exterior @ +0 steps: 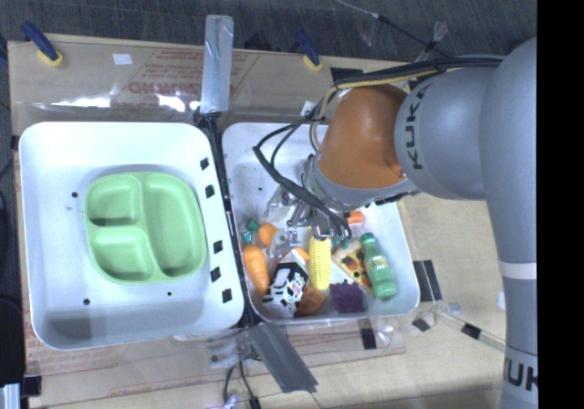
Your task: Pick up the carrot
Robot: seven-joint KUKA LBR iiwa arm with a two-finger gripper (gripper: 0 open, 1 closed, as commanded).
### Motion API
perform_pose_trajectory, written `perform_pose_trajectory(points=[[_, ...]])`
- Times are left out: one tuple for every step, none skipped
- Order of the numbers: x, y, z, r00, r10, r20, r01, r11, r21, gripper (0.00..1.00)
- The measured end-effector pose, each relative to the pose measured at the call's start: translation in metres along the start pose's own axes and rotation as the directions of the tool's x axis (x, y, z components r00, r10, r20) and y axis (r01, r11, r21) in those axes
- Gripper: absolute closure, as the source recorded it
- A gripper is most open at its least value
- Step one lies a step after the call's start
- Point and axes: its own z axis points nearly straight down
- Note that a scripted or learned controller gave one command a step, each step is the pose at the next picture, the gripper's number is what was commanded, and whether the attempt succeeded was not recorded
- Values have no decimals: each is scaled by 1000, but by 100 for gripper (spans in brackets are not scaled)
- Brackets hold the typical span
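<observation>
The counter (438,343) carries two shallow white bins side by side. Nearest the camera, along the front wall of the right bin (239,161), lies a row of toy foods: a black-and-white cow-patterned carton (290,288) at the front, a purple bunch of grapes (345,296) beside it to the right, and a green bottle (377,268) lying near the right wall. The carrot (255,268) lies at the front left of this bin, just beside the left wall, its orange body angled toward the front, next to the carton. An ear of yellow corn (319,259) stands between the carton and the bottle, with a yellow-and-red item (351,263) just right of it. A small orange piece (265,235) sits just behind the carrot. Above this cluster the claw (306,225) hangs over the middle of the right bin, close to the corn and apart from the carrot; whether its opening is wide or narrow cannot be told, because cables and the wrist cover it. The orange band (360,138) of the arm sits above the far half of the bin. The left bin (55,152) holds a green divided plate (144,226) at its centre. Farthest away, a grey clamp (216,60) stands behind the seam between the bins.
</observation>
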Motion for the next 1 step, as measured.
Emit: perform_pose_trajectory(points=[[34, 103, -91, 972, 234, 2, -234, 972, -1, 100]])
